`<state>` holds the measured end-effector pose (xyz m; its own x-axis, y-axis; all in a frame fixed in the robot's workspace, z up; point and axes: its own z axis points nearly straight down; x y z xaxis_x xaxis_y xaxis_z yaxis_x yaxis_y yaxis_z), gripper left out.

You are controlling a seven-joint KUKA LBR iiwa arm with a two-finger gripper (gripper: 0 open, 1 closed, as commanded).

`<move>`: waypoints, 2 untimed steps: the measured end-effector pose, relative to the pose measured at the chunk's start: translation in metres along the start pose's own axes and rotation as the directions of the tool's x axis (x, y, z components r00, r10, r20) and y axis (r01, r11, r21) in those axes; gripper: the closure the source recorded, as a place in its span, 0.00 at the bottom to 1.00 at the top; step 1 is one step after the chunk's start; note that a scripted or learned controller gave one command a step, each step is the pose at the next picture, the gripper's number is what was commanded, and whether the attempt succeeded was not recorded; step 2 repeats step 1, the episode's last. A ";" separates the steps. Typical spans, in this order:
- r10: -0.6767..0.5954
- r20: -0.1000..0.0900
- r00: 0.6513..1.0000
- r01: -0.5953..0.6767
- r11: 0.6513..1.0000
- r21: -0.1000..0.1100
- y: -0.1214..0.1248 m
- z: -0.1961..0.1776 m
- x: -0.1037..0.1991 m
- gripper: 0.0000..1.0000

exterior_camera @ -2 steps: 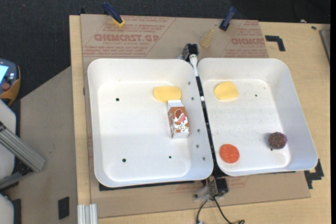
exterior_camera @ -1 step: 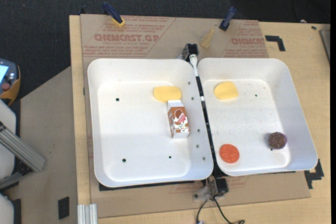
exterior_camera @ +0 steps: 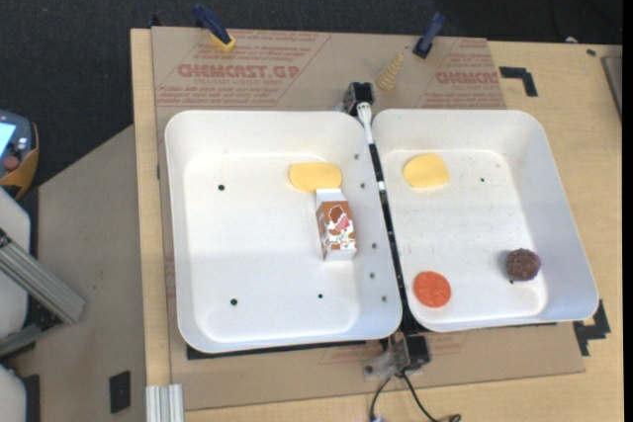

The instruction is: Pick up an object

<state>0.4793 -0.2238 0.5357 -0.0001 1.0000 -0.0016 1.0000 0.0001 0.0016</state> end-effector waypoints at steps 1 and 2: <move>0.000 0.000 1.000 0.000 1.000 0.000 0.000 0.000 0.000 1.00; 0.000 0.000 1.000 0.000 1.000 0.000 0.000 0.000 0.000 1.00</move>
